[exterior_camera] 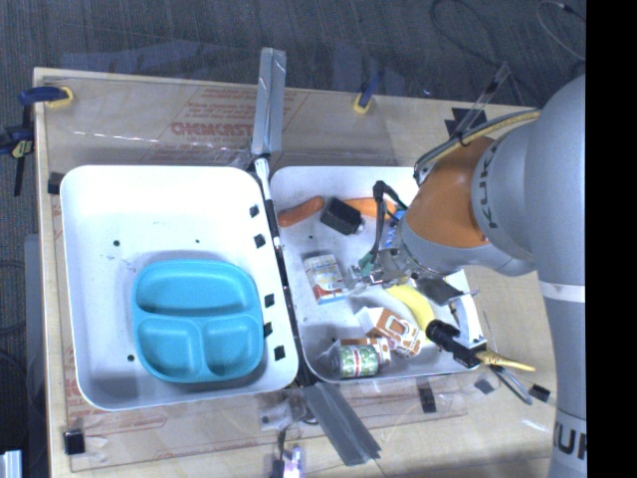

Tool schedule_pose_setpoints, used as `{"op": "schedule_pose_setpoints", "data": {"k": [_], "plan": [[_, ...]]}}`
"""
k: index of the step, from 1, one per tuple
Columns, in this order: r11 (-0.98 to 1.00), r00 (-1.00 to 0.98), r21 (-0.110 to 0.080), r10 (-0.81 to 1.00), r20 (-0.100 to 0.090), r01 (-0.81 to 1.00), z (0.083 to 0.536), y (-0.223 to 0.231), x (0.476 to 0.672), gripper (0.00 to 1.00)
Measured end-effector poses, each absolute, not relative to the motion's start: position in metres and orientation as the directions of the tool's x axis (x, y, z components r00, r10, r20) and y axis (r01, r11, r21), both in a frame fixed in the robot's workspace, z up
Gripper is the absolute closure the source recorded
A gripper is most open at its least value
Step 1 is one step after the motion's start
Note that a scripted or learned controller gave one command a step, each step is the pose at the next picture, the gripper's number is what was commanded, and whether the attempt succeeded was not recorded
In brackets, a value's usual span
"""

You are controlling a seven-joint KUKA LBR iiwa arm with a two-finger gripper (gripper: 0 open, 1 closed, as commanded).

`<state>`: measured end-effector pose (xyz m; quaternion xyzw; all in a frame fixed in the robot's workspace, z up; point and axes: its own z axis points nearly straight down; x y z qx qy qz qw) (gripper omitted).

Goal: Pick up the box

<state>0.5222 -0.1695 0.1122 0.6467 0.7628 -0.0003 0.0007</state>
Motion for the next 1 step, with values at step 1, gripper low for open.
{"op": "schedule_pose_setpoints", "data": {"k": [1], "plan": [[-0.455, 0.455, -0.005, 0.891, 0.000, 0.891, 0.2381, -0.1361, 0.5429, 1.00]]}}
